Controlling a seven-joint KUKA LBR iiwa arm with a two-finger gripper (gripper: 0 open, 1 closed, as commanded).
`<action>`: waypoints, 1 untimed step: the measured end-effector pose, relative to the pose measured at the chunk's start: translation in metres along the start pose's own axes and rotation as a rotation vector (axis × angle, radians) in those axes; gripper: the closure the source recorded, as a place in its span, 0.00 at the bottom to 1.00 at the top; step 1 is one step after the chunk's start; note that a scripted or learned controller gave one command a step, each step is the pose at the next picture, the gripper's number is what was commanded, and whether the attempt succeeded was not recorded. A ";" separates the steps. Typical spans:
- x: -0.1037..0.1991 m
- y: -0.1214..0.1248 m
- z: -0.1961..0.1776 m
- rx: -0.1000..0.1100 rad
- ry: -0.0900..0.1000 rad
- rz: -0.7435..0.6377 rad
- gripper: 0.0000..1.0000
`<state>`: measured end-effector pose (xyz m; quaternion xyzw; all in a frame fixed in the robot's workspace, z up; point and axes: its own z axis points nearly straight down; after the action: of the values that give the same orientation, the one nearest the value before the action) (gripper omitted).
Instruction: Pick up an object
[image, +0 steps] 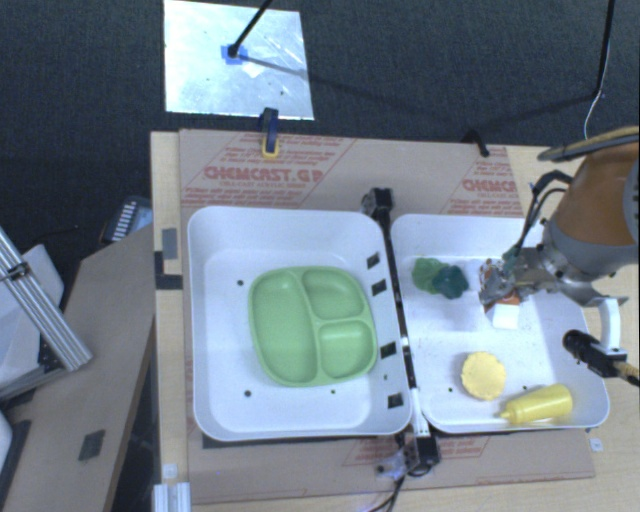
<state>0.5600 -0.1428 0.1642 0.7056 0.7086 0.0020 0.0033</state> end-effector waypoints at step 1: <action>-0.002 -0.004 -0.045 0.001 0.000 0.000 1.00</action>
<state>0.5560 -0.1444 0.2095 0.7056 0.7086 0.0016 0.0028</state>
